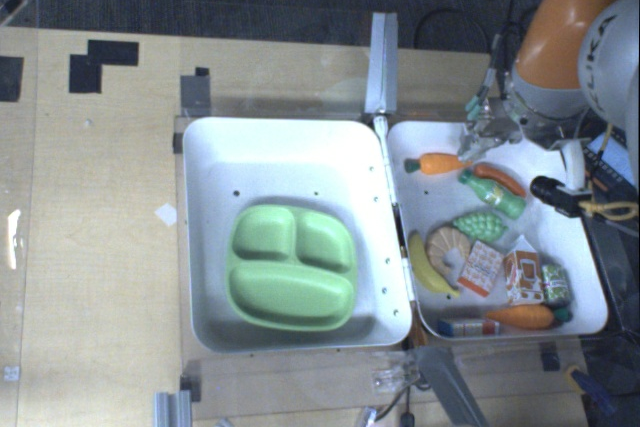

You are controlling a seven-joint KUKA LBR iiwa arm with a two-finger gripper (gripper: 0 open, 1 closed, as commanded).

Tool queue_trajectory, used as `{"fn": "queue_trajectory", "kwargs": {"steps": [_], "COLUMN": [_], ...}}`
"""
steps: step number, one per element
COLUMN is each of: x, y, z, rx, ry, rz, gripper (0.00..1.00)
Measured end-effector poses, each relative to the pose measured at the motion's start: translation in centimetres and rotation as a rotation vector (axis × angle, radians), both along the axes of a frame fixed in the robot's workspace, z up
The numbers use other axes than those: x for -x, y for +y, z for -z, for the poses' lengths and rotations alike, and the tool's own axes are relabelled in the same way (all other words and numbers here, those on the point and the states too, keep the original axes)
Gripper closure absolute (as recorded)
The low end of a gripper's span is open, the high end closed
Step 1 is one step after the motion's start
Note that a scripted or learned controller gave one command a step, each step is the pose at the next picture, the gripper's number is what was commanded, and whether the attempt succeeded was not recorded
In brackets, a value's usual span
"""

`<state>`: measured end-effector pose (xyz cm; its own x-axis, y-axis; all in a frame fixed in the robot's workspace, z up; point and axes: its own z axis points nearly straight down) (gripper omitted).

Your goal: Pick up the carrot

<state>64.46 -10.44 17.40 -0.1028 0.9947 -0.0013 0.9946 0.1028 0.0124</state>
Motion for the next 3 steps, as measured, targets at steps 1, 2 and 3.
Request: {"fn": "queue_trajectory", "kwargs": {"steps": [1,2,3], "x": [0.0,-2.4,-2.5], "y": [0.0,3.9,6.3], "z": [0.0,-1.4,-6.8], "rx": [0.000,0.002,0.002], "ry": [0.000,0.004,0.004], "rz": [0.000,-0.167,-0.193], "gripper": [0.00,0.00,0.00]}}
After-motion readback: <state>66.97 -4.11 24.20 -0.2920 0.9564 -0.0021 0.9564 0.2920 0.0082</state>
